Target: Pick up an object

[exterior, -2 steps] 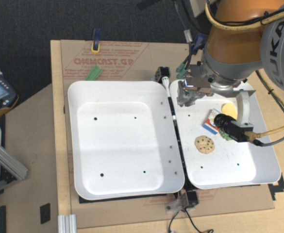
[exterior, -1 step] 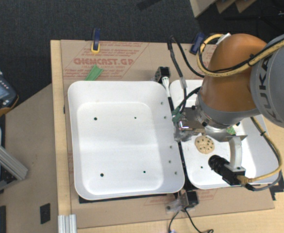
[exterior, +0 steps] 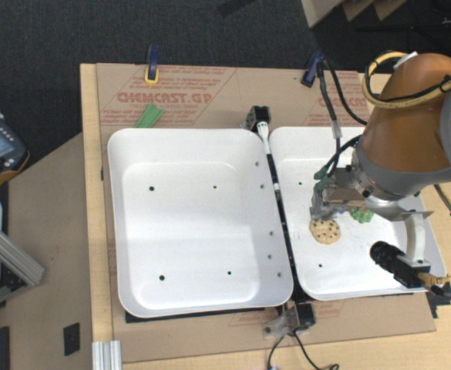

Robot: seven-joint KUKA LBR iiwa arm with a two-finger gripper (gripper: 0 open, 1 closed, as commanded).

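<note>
Cookie (exterior: 325,232) flat in right-hand bin (exterior: 325,272), near its middle, right at gripper (exterior: 323,209).
Round, tan, dark-dotted. Green piece (exterior: 361,216) just beside, partly under arm (exterior: 410,122). Gripper low over cookie; spread or pressed together, cannot tell. Left-hand bin (exterior: 194,230) alongside.

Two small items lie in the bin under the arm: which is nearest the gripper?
The round tan disc with dark spots, right beneath the gripper; the green piece lies farther aside.
</note>
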